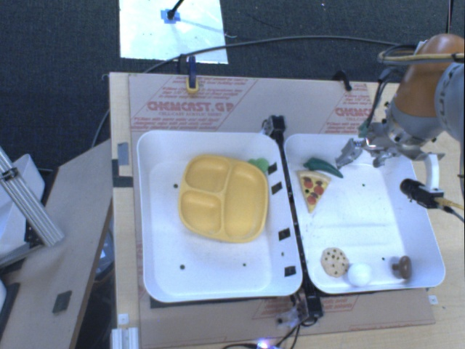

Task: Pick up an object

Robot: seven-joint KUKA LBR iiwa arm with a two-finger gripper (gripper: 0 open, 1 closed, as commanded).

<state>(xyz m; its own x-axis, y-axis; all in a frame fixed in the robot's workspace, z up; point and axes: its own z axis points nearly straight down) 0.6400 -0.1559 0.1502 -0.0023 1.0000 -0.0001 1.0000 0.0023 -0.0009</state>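
In the right bin (378, 217) lie a green pepper (323, 166), a pizza slice (313, 189), a cookie (334, 262), a white ball (359, 274) and a small brown piece (402, 267). My gripper (365, 155) hangs over the bin's far edge, just right of the pepper. It is open, with nothing between its fingers. One fingertip (347, 155) points toward the pepper without touching it. The left bin (160, 253) holds a yellow divided plate (221, 197), and a green item (259, 165) peeks out behind the plate's far right corner.
The arm (429, 86) comes in from the upper right above the right bin's far corner. A black part (420, 192) sticks out over that bin's right rim. Black clips (283, 217) line the divider between the bins. A cable (290, 42) runs across the bench behind.
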